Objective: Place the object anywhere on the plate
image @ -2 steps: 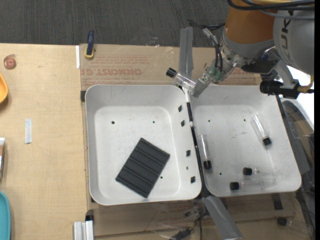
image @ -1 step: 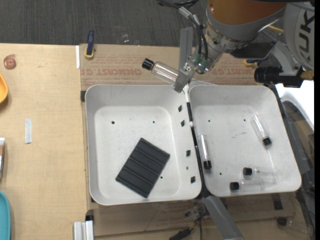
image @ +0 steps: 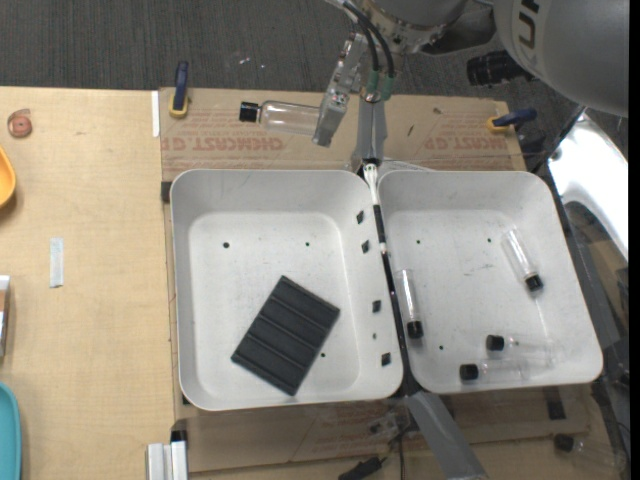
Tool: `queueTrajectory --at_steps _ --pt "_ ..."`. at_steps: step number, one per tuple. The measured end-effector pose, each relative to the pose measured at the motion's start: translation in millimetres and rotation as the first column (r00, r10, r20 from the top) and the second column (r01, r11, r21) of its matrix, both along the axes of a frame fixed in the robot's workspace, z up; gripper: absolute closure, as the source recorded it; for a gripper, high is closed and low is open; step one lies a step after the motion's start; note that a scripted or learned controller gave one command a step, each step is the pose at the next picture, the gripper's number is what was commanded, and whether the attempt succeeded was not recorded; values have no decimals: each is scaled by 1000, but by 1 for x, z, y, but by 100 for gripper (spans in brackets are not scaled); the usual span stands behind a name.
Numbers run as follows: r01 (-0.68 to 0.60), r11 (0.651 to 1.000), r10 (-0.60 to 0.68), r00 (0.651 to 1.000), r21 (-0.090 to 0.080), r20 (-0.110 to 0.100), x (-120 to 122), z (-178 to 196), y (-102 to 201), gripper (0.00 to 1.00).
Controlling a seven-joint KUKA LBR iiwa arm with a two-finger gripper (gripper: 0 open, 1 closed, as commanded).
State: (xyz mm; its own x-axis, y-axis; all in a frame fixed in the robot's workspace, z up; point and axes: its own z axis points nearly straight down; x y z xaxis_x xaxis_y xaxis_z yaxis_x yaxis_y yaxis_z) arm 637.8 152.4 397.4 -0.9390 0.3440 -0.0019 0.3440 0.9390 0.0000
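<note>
Where the brown cardboard sheet (image: 440, 133) shows behind the two bins, a clear plastic tube with a black cap (image: 278, 116) sits sideways. Its cap points left. Its other end meets my claw (image: 338, 116), which hangs just beside it, above the back edge of the bins. I cannot tell if my claw is open or closed, or if it really has the tube. The tube is well apart from the flat black plate with ridges (image: 287, 333). That plate lies tilted on the floor of the left white bin (image: 190, 268), near the front.

The right white bin (image: 560, 228) has four more clear tubes with black caps. One long tube (image: 408, 303) lies by the left wall. One short tube (image: 520, 258) lies near the right wall. Two front tubes (image: 500, 358) lie close together in the front corner.

A blue clamp (image: 180, 86) holds the cardboard at the back left. The pale wooden bench (image: 90, 218) spreads out to the left.
</note>
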Motion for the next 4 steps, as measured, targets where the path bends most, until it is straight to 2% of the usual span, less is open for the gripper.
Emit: queueTrajectory --at_steps 1,4 --pt "24 1000 -24 1000 1 0 7 44 76 100" --pt "24 1000 -24 1000 -1 6 10 69 76 100"
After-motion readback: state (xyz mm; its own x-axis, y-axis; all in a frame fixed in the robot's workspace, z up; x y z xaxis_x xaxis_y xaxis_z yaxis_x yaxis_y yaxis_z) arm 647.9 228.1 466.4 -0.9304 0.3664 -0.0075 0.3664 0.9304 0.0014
